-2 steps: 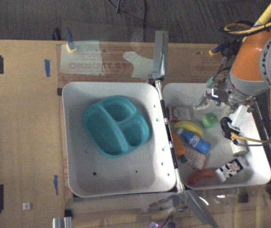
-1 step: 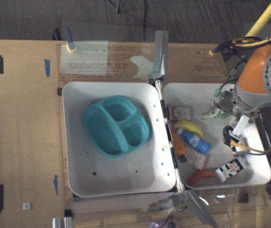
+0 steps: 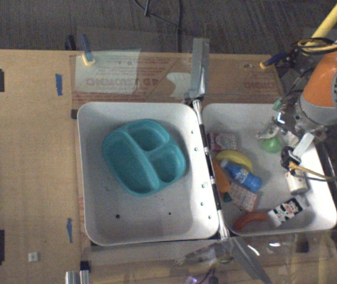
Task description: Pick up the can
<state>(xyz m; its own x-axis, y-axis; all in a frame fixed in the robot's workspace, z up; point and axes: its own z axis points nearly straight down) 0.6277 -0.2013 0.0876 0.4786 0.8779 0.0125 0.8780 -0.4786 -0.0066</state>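
The can (image 3: 297, 182) is a small silver cylinder lying against the right wall of the right bin (image 3: 328, 218). My gripper (image 3: 273, 130) hangs over the upper right part of that bin, directly above a small green object (image 3: 271, 145). It is up and to the left of the can and apart from it. The green object is partly covered by the gripper, and I cannot make out whether it is gripped. The grey wrist with its orange band (image 3: 328, 81) reaches in from the right.
The right bin also holds a pink-and-white packet (image 3: 224, 141), a banana (image 3: 235, 157), a blue bottle (image 3: 243, 177), a printed pouch (image 3: 243, 197), a red-orange piece (image 3: 251, 219) and a black-and-white toy (image 3: 287, 210). A teal divided plate (image 3: 145, 157) lies in the left bin (image 3: 97, 218).
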